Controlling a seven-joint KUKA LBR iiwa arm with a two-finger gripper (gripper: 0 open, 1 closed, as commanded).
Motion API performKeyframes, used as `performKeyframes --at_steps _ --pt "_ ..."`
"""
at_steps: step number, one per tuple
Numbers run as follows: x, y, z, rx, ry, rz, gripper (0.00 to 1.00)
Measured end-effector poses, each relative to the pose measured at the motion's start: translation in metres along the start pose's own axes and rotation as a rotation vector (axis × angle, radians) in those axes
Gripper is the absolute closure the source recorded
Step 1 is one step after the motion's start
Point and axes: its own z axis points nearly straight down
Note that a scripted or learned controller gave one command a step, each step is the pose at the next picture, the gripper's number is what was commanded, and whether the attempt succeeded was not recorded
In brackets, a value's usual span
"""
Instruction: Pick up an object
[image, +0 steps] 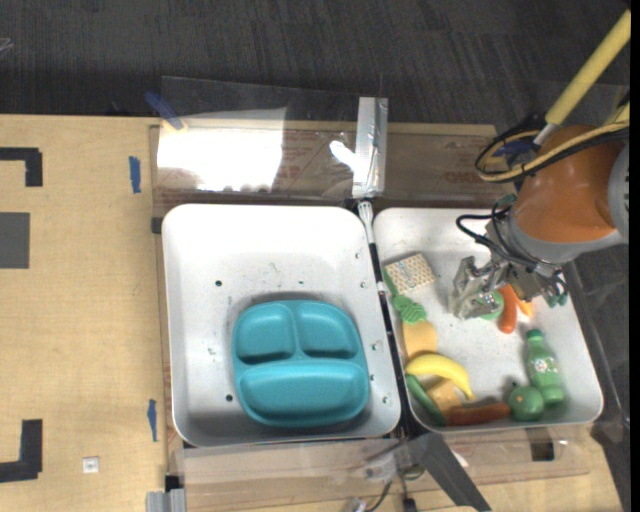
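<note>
Right bin (585, 345) crowded with toy food, end effector (478, 290) lowered into it beside an orange carrot (508, 310) — finger state cannot be told, banana (438, 370) and green bottle (541, 360) laid nearby, teal divided tray (298, 362) set in the left bin (200, 250).

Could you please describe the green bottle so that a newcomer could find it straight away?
Look in the right bin, the one crowded with toy food. Near its right wall, just below the orange carrot, lies the green bottle. Its white label sets it apart from the other green pieces.
</note>
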Motion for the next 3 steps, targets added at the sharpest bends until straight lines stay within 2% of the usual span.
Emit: performKeyframes --at_steps 1,2,3 --pt "-0.026 -0.024 -0.150 -0.003 0.007 -0.032 1.00" --pt "0.047 0.026 -0.036 -0.018 0.024 -0.242 1.00" --pt "-0.074 0.007 -0.143 -0.009 0.007 -0.294 1.00"
